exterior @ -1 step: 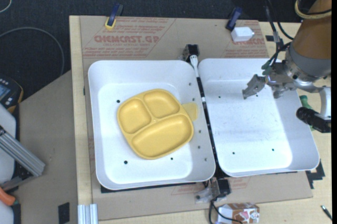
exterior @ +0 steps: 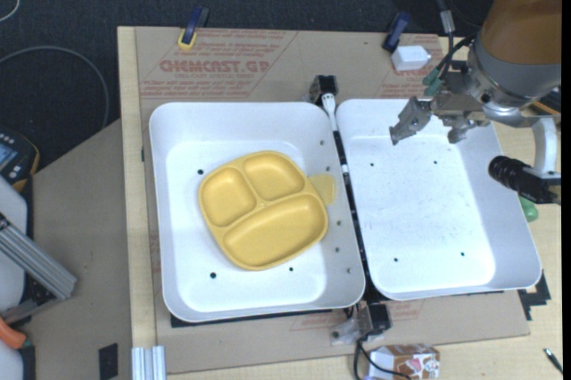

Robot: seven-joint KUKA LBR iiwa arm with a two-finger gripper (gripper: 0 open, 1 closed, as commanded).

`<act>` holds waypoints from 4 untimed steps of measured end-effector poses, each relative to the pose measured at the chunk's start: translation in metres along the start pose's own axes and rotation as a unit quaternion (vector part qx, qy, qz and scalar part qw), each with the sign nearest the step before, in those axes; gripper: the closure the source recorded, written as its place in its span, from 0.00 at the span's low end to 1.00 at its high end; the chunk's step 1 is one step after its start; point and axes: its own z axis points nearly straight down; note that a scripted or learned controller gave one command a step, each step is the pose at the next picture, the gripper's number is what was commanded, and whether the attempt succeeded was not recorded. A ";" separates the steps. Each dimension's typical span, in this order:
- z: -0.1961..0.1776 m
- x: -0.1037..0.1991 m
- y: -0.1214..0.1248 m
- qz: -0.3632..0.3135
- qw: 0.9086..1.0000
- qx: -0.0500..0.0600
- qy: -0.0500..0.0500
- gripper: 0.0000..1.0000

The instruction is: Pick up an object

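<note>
Tool [exterior: 430, 125] apparently open, nothing held.

The arm [exterior: 526, 4] has a broad orange band on its upper section, with a pale cream cable looped around the top of it. Below the band sits a grey metallic ring at the wrist. The gripper [exterior: 431, 127] is grey metal, with two dull, angular fingers [exterior: 403, 127]. Thin black cables run along the arm, and small green-tinted fittings sit near the wrist.
</note>
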 end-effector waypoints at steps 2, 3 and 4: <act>-0.180 0.125 -0.069 -0.001 1.000 0.000 0.001 0.00; -0.187 0.121 -0.068 0.003 1.000 0.002 0.000 1.00; -0.094 0.086 -0.071 0.006 1.000 0.009 -0.001 1.00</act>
